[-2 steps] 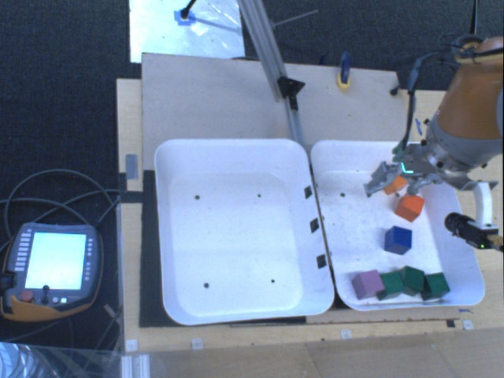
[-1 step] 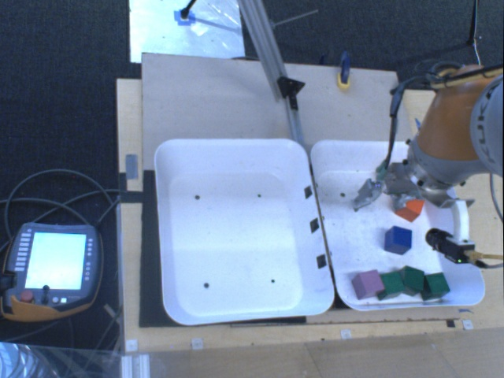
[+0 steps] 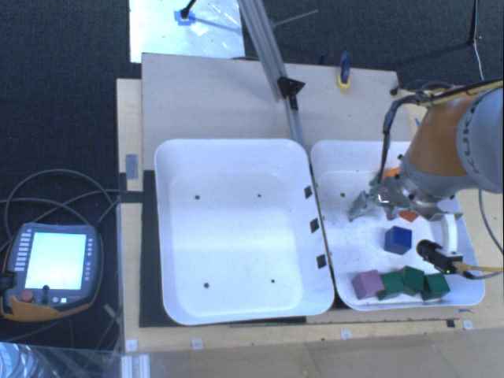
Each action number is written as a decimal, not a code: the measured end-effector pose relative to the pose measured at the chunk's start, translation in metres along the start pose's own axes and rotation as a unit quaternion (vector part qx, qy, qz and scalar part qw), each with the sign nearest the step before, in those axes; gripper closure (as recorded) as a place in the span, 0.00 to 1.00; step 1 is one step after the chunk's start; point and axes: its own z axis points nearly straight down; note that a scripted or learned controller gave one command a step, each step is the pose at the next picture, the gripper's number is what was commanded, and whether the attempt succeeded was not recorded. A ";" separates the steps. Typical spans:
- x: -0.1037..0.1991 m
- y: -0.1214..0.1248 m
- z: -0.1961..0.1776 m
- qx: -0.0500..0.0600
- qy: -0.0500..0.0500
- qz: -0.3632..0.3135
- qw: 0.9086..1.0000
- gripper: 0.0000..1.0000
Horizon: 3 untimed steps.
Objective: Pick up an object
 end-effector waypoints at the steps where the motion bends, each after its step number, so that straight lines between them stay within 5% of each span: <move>1: 0.000 0.000 0.027 -0.001 0.000 -0.001 1.000 0.00; 2: 0.000 0.002 0.014 -0.004 0.000 -0.002 1.000 1.00; 3: -0.003 -0.006 -0.036 -0.005 -0.001 0.000 1.000 1.00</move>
